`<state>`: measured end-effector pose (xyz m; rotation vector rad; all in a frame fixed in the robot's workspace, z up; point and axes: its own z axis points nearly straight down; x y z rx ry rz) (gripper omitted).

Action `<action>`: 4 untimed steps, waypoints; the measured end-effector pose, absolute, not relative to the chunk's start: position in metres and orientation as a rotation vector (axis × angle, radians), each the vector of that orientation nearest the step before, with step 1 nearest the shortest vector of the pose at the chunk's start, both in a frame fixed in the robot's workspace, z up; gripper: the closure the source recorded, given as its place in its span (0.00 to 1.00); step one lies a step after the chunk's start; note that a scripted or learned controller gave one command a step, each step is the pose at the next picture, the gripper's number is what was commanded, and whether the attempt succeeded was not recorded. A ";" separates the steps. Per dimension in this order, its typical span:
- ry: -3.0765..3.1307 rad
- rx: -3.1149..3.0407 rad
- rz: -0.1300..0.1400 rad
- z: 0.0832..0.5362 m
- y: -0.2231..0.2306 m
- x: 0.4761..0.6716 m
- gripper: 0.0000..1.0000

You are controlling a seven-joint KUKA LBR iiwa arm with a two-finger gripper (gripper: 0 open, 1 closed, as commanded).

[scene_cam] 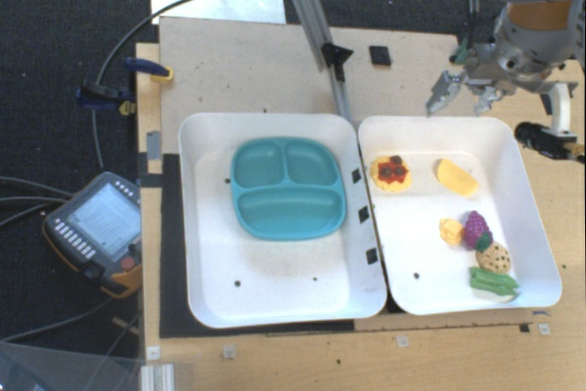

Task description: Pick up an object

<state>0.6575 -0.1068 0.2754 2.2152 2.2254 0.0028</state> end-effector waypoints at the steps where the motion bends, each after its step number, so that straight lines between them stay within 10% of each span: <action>1: 2.223 2.220 -0.003 0.216 -0.113 0.662 0.00; 3: 2.217 2.218 0.014 0.100 -0.108 0.660 0.00; 4: 2.215 2.209 0.025 0.117 -0.107 0.663 1.00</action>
